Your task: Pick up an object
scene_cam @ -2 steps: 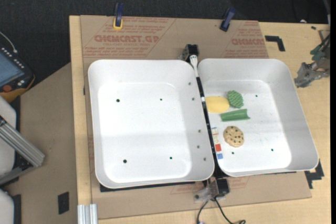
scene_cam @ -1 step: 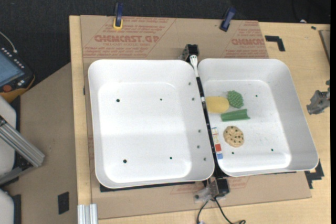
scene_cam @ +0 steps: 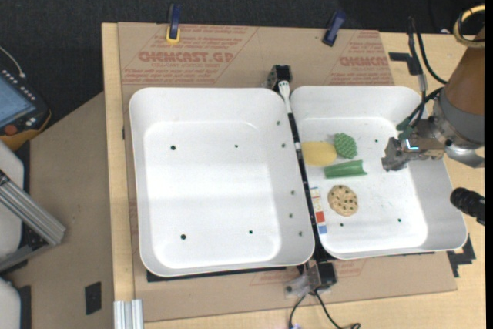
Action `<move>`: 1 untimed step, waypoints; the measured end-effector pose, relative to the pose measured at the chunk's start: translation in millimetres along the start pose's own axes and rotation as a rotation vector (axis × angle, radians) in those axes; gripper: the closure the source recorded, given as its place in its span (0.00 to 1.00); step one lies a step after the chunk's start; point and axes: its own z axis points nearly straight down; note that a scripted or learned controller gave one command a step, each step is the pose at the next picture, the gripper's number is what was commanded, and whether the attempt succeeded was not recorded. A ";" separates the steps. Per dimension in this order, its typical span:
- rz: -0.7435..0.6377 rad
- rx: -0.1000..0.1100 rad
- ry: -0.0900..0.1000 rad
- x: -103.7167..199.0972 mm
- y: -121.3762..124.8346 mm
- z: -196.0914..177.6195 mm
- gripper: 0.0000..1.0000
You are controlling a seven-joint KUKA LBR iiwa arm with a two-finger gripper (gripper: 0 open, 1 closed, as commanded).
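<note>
The right bin (scene_cam: 431, 231) holds a yellow rounded piece (scene_cam: 318, 152), a dark green ridged piece (scene_cam: 345, 143), a green stick-shaped piece (scene_cam: 344, 169) and a round brown cookie with dark chips (scene_cam: 343, 201). My gripper (scene_cam: 393, 156) hangs over the right bin's middle right, to the right of the green stick and apart from every object. Nothing shows between its fingers, and their spread is too small to read.
The left bin (scene_cam: 154, 119) stands beside the right one on a cardboard sheet (scene_cam: 231, 50). A blue and red strip (scene_cam: 320, 216) lies along the divider between the bins. Blue clamps (scene_cam: 173, 23) hold the cardboard's far edge.
</note>
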 end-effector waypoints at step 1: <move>-0.001 -0.003 -0.002 112.3 -26.0 -13.0 1.00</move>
